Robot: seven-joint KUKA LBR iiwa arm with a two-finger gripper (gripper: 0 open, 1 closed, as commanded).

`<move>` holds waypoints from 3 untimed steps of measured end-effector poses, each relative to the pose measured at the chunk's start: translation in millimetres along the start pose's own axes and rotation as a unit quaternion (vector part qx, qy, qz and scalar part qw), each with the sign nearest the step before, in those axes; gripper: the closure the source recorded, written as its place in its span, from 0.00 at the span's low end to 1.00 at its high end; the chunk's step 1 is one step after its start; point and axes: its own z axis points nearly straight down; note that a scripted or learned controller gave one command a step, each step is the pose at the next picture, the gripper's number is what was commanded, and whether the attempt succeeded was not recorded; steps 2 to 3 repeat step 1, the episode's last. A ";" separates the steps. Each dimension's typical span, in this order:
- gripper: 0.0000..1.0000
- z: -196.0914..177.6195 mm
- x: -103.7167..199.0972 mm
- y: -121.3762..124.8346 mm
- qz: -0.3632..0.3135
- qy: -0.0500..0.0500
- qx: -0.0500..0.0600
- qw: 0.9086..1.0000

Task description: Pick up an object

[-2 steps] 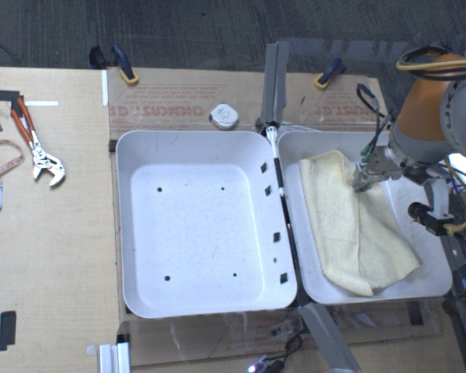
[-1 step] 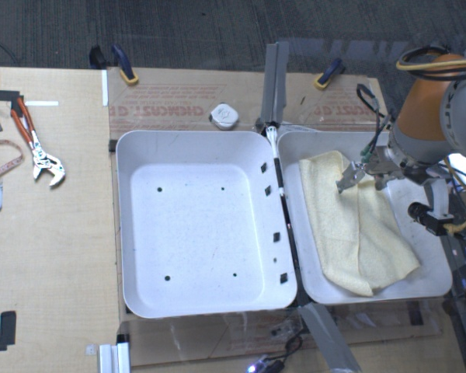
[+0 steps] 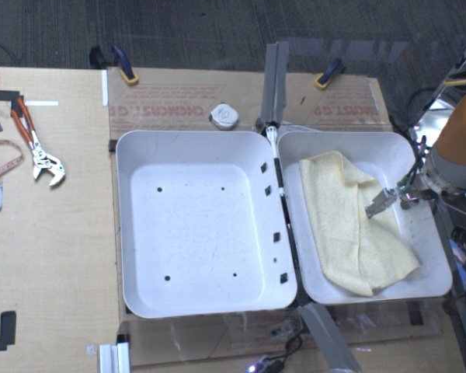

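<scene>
Cream towel point(image 3: 353, 228) in right bin point(image 3: 427, 282), gripper point(image 3: 384, 202) above it

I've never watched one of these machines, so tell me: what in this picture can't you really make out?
- Gripper over the cloth: too small to tell whether it grips anything.
- Arm: cut off by the right edge.
- Right bin floor: mostly hidden under the cloth.
- Round object behind the left bin: too small to identify.

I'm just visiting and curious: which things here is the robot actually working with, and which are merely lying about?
For the job: cloth, right bin, gripper.

Lying about: left bin, pliers, tape measure, two clamps.
</scene>
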 end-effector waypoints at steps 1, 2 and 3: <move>0.00 18.0 23.9 100.1 -0.062 -0.002 0.000 0.998; 0.00 18.0 23.9 100.1 -0.062 -0.002 0.000 0.998; 0.00 18.0 23.9 100.1 -0.062 -0.002 0.000 0.998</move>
